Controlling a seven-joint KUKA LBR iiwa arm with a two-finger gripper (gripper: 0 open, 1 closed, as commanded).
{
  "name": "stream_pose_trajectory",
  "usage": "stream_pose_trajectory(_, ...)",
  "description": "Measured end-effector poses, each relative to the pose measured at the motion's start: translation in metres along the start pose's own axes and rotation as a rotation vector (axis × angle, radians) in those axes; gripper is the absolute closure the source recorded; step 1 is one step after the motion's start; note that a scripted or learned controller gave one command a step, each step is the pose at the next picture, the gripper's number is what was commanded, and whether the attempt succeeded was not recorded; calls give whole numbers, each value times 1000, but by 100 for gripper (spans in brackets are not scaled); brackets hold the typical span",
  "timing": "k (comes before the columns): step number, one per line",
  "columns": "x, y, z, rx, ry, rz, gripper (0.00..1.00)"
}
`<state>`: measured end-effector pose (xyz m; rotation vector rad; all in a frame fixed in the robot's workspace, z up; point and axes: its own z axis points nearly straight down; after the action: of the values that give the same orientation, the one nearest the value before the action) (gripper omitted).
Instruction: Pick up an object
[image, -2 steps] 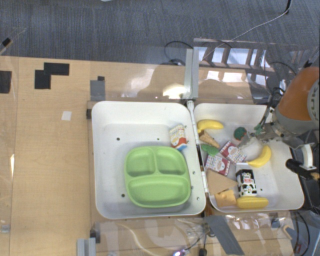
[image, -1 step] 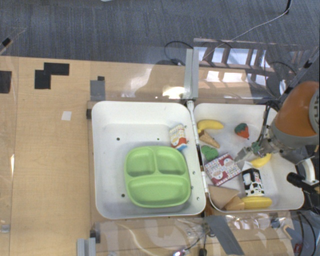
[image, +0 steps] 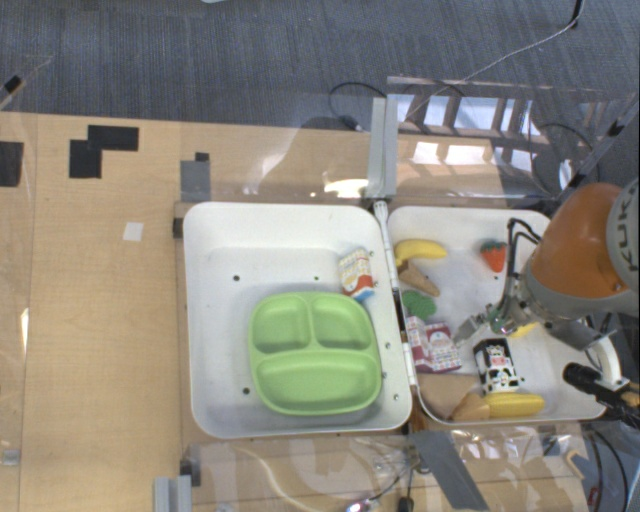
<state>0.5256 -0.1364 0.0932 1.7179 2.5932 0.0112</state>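
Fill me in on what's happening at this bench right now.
A grey and orange robot arm reaches in over the right bin, which holds small toys: a banana, a strawberry, a pink carton, a black and white cow-patterned item and others. Its claw hangs low among them, with nothing visibly gripped. The left bin holds a green divided plate and a small carton.

One fixed camera, high above the table (image: 90, 330), looking down at a slant.

It stands far enough off to take in both white bins whole, the left bin (image: 215, 300) near the middle of the view and the right bin (image: 455, 225) beside it, with dark floor (image: 250, 50) beyond the table's far edge.
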Motion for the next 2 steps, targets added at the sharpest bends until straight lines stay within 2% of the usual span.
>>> stream_pose_trajectory(1, 3, 3, -10, -1, 8, -3, 100)
stream_pose_trajectory(2, 55, 32, -121, 20, 17, 270, 100)
